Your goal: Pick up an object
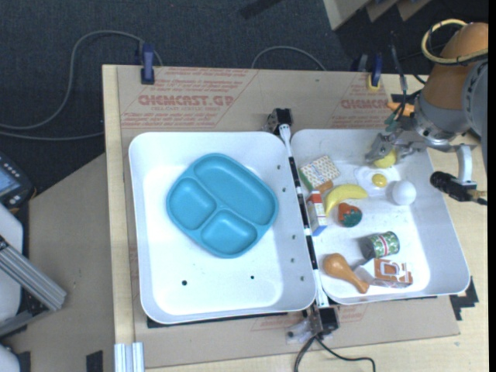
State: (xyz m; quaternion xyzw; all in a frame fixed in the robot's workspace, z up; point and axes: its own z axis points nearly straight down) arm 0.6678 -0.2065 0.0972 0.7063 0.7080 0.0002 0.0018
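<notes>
toward the lower right of the frame, a glossy chicken drumstick (345, 270), a small green can (381, 244) and a printed carton (394, 271) crowd together, so a grab there might catch two things. higher up, a smooth curved banana (343, 196) lies beside a white ball (402, 193) that would likely roll. at upper right, the gripper (385, 152) hangs over a small yellow piece (384, 160); whether it pinches it, i cannot tell. the blue tray (222, 204) sits centre left.
</notes>
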